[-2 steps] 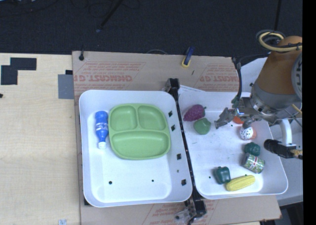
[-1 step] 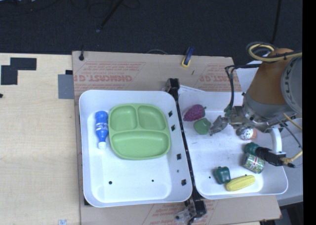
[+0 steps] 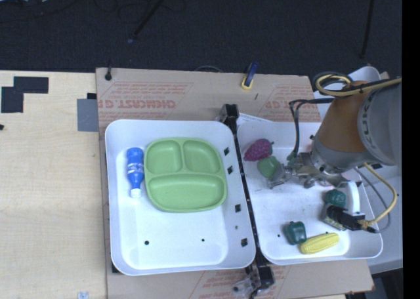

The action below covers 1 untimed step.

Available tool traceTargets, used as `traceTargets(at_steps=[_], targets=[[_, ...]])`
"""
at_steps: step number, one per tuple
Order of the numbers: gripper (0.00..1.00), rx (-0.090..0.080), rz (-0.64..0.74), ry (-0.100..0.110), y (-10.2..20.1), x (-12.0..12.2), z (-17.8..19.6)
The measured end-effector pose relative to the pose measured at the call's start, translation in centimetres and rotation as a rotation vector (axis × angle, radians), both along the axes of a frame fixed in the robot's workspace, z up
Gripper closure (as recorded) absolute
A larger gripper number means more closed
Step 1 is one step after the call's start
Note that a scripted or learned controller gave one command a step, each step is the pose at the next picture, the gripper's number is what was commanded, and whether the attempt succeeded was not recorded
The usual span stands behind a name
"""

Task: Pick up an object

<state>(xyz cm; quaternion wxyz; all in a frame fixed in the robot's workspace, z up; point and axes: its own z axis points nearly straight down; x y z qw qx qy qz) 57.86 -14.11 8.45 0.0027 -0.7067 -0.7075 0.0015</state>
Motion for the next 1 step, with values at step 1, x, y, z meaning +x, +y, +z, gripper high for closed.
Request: traceTargets(at_steps=[1], targets=[[1.00, 0.000, -0.005, -0.001, -0.18, 0.04, 1.30]])
